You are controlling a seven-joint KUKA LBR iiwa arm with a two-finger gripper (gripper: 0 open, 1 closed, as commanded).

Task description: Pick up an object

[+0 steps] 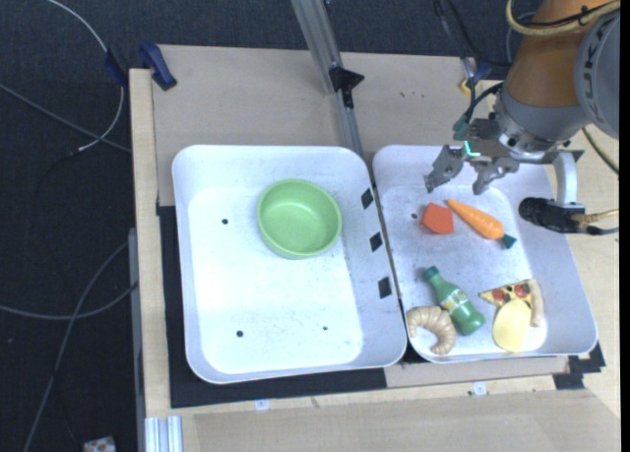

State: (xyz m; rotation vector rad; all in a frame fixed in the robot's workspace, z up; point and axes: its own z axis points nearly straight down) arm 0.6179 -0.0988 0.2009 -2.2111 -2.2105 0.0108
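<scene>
The hand [461,175] hangs open and empty, fingers pointing down, above the carrot [478,220].

The pale wooden surface [246,86] carries two shallow white bins side by side, the left bin [197,243] and the right bin [571,292], touching along their inner edges. A black mat [177,381] shows under the left bin's front and left edges.

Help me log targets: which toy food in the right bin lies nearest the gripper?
The carrot, just below the open gripper; the croissant and pizza slice lie farther down.
</scene>
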